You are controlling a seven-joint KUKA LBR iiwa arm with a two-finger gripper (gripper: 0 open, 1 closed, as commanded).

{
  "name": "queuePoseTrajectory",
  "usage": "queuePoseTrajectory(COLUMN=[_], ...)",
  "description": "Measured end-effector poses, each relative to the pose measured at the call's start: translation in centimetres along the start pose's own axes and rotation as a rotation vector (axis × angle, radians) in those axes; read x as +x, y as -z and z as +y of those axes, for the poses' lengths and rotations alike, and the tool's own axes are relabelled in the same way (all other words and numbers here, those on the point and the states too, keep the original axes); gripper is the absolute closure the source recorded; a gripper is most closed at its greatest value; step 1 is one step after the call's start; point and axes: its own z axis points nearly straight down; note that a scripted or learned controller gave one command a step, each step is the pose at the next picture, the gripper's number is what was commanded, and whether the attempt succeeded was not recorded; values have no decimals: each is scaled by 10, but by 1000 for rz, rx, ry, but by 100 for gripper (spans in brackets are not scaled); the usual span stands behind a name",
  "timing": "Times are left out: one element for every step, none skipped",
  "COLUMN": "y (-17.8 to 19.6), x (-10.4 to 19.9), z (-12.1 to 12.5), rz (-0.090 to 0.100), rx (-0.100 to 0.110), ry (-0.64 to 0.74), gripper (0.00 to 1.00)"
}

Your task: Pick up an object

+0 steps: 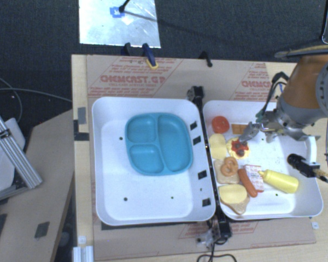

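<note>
Gripper (246,137), grip state unclear, hovers over the small red toy (240,146) in the right bin (309,201); descend straight, squarely.

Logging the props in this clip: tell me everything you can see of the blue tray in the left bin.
The blue tray is a light-blue divided plate, plastic by its look, with rounded corners and three compartments: two upper ones side by side and a smaller one at the lower left. It lies flat, slightly rotated, near the middle of the left bin, resting on the bin's white floor. Nothing sits in its compartments, and nothing else touches it.
</note>
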Motion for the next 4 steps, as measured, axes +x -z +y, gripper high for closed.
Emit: queuePoseTrajectory(y=[-34,-25,61,56], x=[44,46,119,114], z=[45,44,-5,-4], rz=[-3,1,2,-1], rx=[-5,6,-10,-6], ry=[-5,-1,6,-1], gripper=[0,100,100,0])
